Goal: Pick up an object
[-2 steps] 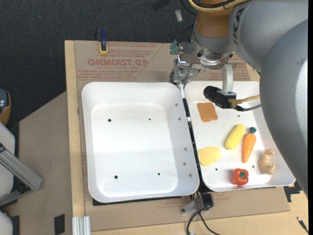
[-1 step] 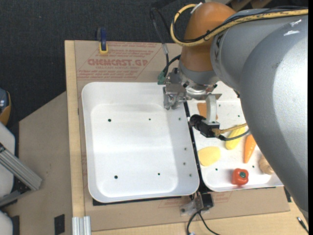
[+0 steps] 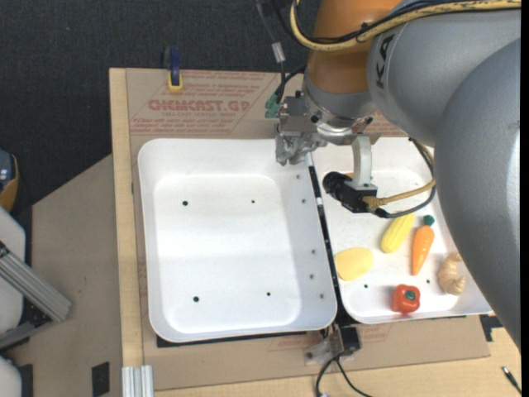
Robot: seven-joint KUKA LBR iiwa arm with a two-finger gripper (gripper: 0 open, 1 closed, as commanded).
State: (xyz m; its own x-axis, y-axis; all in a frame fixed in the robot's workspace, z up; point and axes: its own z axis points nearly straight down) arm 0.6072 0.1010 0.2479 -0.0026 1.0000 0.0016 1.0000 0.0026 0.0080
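My gripper (image 3: 289,150) hangs over the far end of the ridge where the two bins meet, at the top edge of the left bin (image 3: 223,246). Nothing shows in its grasp. The right bin (image 3: 372,304) holds the loose items: a yellow corn cob (image 3: 397,232), an orange carrot (image 3: 421,248), a pale yellow lemon-like piece (image 3: 354,263), a red pepper (image 3: 405,298) and a beige ginger-like lump (image 3: 450,275). All of them lie nearer the front than the gripper and to its right.
The grey arm with its orange band (image 3: 355,15) covers the far and right parts of the right bin. A cardboard sheet (image 3: 207,98) lies under the bins. A blue and yellow clamp (image 3: 173,66) grips its far edge.
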